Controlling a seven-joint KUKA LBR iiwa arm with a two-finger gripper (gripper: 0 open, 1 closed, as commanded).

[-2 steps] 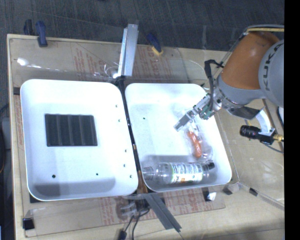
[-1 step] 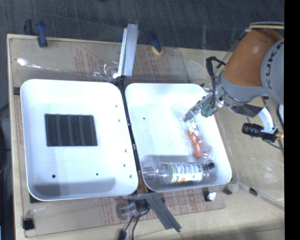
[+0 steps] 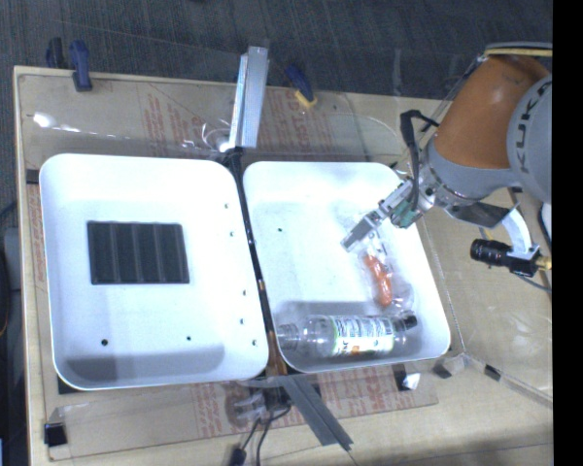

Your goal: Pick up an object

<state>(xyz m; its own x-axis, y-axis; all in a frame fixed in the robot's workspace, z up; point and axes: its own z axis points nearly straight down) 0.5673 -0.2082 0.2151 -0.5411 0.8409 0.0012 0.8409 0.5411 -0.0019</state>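
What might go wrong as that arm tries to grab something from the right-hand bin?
The orange object lies close beside the clear plastic bottle, so the gripper may nudge one while reaching for the other. The bottle lies on its side against the right bin's near wall, so it may roll or slip from the fingers.

The grey arm (image 3: 486, 163) entered from the three o'clock side of the camera view, its bulky upper body sitting toward two o'clock. An orange band (image 3: 481, 105) wrapped the segment above the wrist, with grey casing below it. From there the wrist sloped down toward eight o'clock, narrowing to the gripper (image 3: 355, 236). The gripper pointed along that same eight o'clock line, tilted rather than vertical, its slim metallic tip well out from the wrist. Whether its tip was parted or closed could not be told at this angle.
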